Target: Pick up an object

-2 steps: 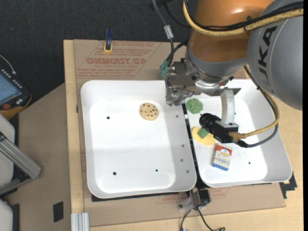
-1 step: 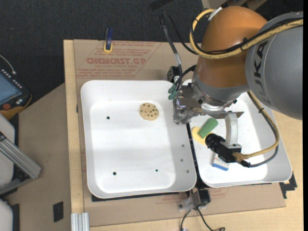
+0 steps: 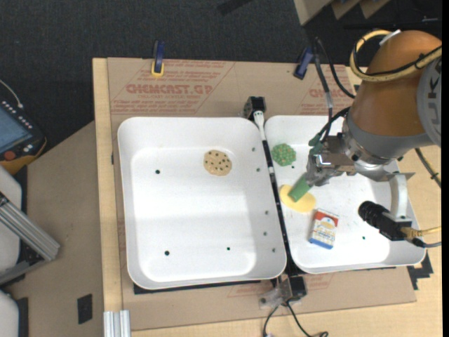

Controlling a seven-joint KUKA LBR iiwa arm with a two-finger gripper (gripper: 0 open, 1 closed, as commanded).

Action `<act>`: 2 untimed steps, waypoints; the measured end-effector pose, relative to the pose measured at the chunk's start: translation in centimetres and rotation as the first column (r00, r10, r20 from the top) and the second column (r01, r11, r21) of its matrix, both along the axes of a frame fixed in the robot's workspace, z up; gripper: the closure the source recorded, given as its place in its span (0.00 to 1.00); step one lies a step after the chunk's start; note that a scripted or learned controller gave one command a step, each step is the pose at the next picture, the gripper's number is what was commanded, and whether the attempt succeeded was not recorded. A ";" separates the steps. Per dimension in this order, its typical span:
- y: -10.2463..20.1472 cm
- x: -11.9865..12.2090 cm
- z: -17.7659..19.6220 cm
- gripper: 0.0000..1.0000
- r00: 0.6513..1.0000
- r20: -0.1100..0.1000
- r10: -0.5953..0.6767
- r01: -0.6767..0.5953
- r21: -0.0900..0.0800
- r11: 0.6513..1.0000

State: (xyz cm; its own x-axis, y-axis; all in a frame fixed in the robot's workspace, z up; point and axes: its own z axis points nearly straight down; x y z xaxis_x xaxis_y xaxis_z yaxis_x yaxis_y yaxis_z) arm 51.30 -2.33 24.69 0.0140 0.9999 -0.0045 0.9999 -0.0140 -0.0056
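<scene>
My gripper [image 3: 316, 175] hangs over the left part of the right bin [image 3: 393, 255]. A green oblong piece [image 3: 299, 188] slants down and left from the gripper's tip, and its lower end overlaps a flat yellow piece [image 3: 304, 203]. The gripper's body hides whether it grips the green piece. A fuzzy green ball [image 3: 283, 154] lies just up and left of the gripper. A small red, white and blue box [image 3: 323, 229] lies below it. A round brown cookie [image 3: 218, 162] sits in the left bin [image 3: 140, 188].
A black divider strip [image 3: 270, 181] runs between the two bins. The bins rest on a cardboard sheet [image 3: 182, 83] held by clamps at its far edge. The arm's orange and grey body [image 3: 393, 90] overhangs the right bin's far right.
</scene>
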 end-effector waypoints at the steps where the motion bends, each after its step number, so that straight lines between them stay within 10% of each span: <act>1: 5.7 0.2 5.0 1.00 1.000 0.012 0.020 -0.020 0.006 1.000; 2: 10.7 0.2 12.0 1.00 1.000 0.015 0.020 -0.020 0.007 1.000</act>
